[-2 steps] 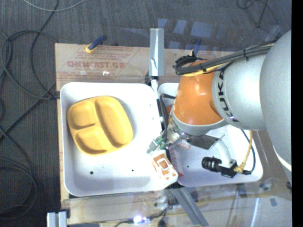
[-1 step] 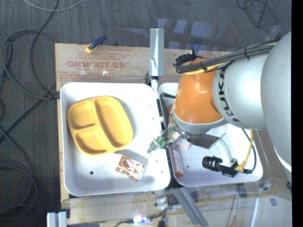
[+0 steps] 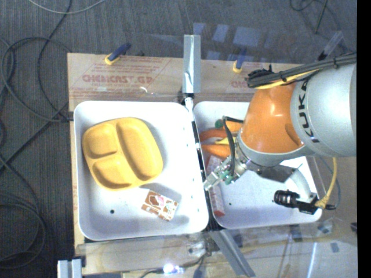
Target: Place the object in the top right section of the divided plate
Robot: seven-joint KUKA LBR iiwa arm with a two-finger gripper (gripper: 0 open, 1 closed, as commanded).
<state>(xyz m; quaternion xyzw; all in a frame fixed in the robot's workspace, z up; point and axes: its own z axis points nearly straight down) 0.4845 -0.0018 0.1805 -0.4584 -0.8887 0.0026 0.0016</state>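
A yellow divided plate lies in the left bin, toward its upper left. My gripper hangs low over the left side of the right bin, close to the wall between the two bins. Just above it lie orange objects, partly hidden by the arm's orange band. A reddish packet lies directly below the gripper on the bin floor. I cannot make out anything held in the gripper.
A small brown and white packet lies in the left bin below the plate's lower right corner. The arm's grey and orange body covers most of the right bin's upper half. A metal post stands behind the bins.
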